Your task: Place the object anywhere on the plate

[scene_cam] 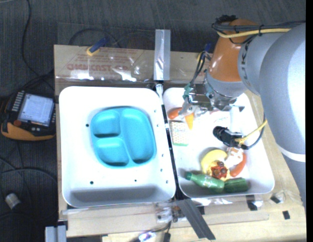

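Blue plate, three compartments, sits in the left bin, well to the left of the gripper. The gripper hangs over the top-left corner of the right bin; cannot tell if it grips anything. An orange carrot-like piece shows just under it, contact unclear. A green-and-white card lies just below. Farther below and right of the gripper: a yellow banana, red fruit, an orange-red strip, a green bottle.
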Robot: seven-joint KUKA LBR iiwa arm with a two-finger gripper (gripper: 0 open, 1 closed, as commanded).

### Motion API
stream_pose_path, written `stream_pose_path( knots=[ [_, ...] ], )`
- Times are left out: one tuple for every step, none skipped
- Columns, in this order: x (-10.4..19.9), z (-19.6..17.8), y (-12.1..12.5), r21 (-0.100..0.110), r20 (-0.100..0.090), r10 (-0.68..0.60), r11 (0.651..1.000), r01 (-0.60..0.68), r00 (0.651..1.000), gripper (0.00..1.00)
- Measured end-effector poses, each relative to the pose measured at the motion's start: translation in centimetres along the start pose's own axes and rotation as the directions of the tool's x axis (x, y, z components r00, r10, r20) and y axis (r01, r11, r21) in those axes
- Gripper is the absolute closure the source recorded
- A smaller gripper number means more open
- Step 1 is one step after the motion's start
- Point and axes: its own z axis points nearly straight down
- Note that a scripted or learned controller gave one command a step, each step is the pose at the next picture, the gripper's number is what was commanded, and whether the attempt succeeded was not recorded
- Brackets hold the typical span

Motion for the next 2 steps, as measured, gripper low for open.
stream_pose_path(
  knots=[
    [3.0, -9.7, -1.9, -0.001, -0.001, 0.03, 1.0, -0.03, 1.0, 1.0],
    [5.1, -10.4, -5.1, 0.0, -0.003, 0.045, 0.999, -0.045, 0.999, 1.0]
  ],
)
